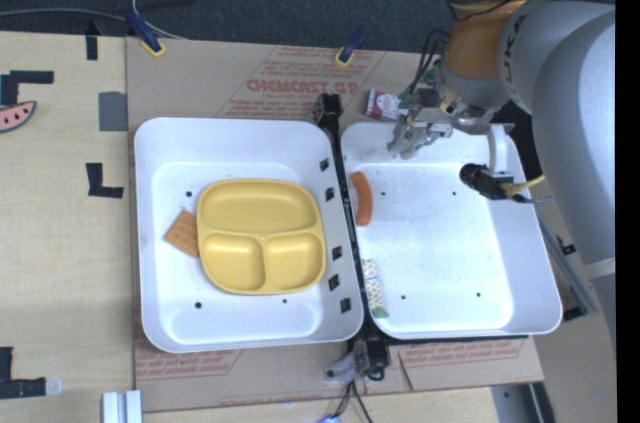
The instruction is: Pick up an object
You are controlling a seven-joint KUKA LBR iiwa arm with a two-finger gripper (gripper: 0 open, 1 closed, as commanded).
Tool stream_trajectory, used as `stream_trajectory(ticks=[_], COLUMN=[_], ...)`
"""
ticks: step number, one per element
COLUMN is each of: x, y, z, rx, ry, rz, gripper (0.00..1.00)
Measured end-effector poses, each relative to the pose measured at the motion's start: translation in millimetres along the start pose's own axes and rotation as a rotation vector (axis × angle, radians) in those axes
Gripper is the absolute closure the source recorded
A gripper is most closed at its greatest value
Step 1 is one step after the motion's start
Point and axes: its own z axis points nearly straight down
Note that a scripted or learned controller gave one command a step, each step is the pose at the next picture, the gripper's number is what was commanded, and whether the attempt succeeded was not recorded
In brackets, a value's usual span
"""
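Note:
My gripper (410, 141) hangs over the far left corner of the right bin (500, 311), open, with nothing between its fingers. An orange sausage-shaped object (362, 197) lies against that bin's left wall, a little below and to the left of the gripper. A small patterned packet (373, 287) rests further down along the same wall. In the left bin (160, 311) sits a yellow divided plate (262, 235), with a tan cracker-like square (182, 233) partly tucked under its left edge.
A small dark red packet (380, 103) lies on the cardboard just behind the right bin, close to the gripper. Black clips (328, 111) join the bins along the middle ridge. The arm's grey body (580, 111) covers the right bin's far right corner.

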Motion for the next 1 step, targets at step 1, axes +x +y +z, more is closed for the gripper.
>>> stream_trajectory(ticks=[1], x=[0.0], y=[-0.1], z=[0.1], rx=[0.000], ry=[0.000], rz=[0.000], gripper=[0.00])
